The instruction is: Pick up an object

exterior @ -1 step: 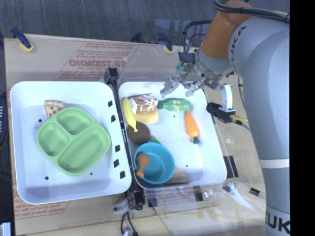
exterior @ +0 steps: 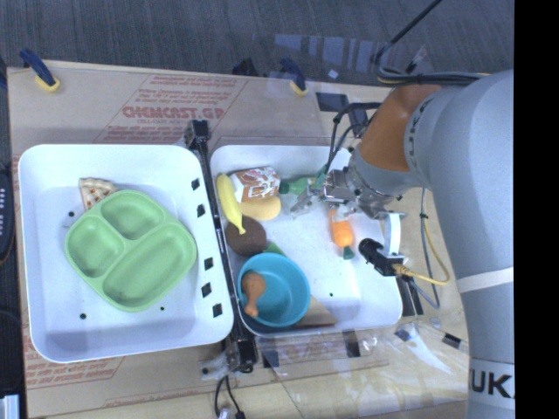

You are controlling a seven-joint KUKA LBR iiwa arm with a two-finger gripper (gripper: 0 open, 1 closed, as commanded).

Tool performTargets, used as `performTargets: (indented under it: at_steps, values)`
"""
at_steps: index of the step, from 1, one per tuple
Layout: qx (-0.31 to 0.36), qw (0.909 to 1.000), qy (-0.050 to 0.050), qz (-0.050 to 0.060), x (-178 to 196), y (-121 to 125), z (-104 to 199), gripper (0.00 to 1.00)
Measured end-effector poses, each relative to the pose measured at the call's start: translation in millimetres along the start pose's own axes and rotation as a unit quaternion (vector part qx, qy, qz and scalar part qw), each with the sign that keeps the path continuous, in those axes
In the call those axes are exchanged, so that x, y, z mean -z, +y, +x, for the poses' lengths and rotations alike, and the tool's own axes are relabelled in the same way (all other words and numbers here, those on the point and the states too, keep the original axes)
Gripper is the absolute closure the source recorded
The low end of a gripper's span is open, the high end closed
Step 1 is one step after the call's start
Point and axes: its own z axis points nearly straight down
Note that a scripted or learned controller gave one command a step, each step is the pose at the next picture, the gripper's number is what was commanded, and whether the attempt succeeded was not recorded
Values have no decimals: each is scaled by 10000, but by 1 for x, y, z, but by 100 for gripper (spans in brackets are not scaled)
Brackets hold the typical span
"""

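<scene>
The left bin [exterior: 35, 260] is seen to hold a green divided plate [exterior: 131, 249] across most of its floor, with a waffle piece [exterior: 94, 190] tucked at the plate's upper left; bare floor is left along the bottom and the right wall.

In the right bin [exterior: 371, 299], things are crowded against the left wall: a banana [exterior: 229, 202] with its long axis running up and down, a boxed toy [exterior: 256, 182] and a yellow piece [exterior: 262, 208] beside it, a brown ball [exterior: 247, 235] below, and a blue bowl [exterior: 281, 291] holding a drumstick [exterior: 252, 288] at the bottom. Open floor is found in the bin's middle and lower right.

The carrot [exterior: 341, 234] lies on that open floor, right of centre, its long axis near vertical and its green end pointed down. The gripper [exterior: 325, 190] is placed just above it, near the top wall. Whether the fingers are apart or together cannot be told.
</scene>
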Motion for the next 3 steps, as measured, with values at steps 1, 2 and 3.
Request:
performTargets:
  at_steps: [1, 2, 3]
  values:
    - [-333, 9994, 40, -14, -6, -38, -1, 0]
    - [115, 9999, 27, -26, -6, -101, -10, 0]
    - [993, 9950, 32, -30, -6, -110, -15, 0]
